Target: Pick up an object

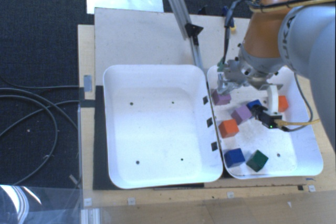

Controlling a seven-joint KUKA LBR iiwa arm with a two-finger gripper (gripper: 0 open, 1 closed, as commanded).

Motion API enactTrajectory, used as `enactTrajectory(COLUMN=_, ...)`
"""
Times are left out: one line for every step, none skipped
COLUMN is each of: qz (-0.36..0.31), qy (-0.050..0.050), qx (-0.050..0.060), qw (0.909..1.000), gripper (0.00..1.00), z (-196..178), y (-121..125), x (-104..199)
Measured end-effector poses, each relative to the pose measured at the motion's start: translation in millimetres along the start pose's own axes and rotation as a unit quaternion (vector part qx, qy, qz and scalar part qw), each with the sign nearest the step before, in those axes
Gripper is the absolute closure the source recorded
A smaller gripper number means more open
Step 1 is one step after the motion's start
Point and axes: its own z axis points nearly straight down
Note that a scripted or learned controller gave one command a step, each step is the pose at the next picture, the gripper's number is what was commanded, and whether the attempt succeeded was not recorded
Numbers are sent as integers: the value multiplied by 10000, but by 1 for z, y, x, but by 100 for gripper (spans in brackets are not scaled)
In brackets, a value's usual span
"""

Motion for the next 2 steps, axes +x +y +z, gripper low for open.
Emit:
enactTrajectory(qz=-31, qy=24, qx=-11, qw=10000, gripper=100, z=-54, y=13, x=108)
enactTrajectory(qz=8, qy=0, qx=12, qw=10000, gripper=0, z=-52, y=12, x=103)
